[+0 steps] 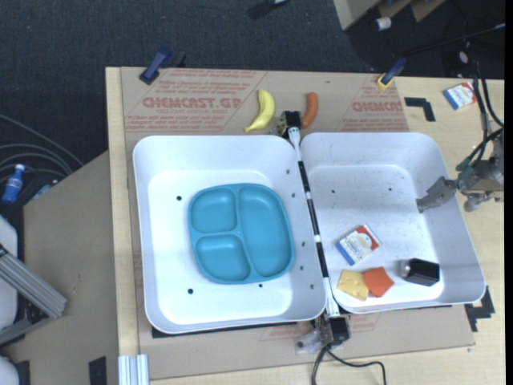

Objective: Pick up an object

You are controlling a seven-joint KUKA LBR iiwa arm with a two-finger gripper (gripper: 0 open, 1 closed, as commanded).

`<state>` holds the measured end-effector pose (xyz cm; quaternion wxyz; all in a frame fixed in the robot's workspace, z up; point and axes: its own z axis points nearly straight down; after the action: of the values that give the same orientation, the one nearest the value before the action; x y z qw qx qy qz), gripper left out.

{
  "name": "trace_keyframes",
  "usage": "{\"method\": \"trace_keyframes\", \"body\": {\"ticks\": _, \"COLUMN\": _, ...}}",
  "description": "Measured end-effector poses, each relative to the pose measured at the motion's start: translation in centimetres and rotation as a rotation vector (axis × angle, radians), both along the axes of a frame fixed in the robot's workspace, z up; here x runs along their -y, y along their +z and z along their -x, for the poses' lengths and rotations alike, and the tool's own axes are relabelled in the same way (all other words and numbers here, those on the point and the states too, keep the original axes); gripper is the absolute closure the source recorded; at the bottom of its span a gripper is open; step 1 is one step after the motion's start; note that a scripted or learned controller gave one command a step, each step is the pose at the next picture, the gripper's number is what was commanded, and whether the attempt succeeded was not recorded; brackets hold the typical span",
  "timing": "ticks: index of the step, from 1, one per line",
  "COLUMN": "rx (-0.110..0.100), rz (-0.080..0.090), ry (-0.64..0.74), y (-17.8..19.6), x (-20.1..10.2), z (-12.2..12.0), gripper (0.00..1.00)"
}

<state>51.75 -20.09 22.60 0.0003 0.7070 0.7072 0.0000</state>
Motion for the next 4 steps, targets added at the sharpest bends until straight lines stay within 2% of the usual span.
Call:
{"method": "trace_keyframes", "body": {"ticks": 1, "rx": 0.004, "rz": 0.001, "ry": -0.001, "y": -13.9, "x": -2.0, "z": 0.3, "gripper": 0.00}}
{"method": "trace_keyframes", "body": {"ticks": 2, "rx": 0.010, "rz": 0.001, "ry": 0.000, "y": -13.8, "x": -7.7, "z": -3.5, "gripper": 0.00}}
{"method": "trace_keyframes", "body": {"ticks": 3, "rx": 0.001, "rz": -0.001, "ry": 0.001, "y": -14.1, "x": -10.5, "z": -6.8, "gripper": 0.00}}
{"method": "trace_keyframes", "body": {"ticks": 4, "rx": 0.001, "rz": 0.000, "ry": 0.001, "y": -13.2, "x": -10.5, "z": -6.8, "gripper": 1.00}}
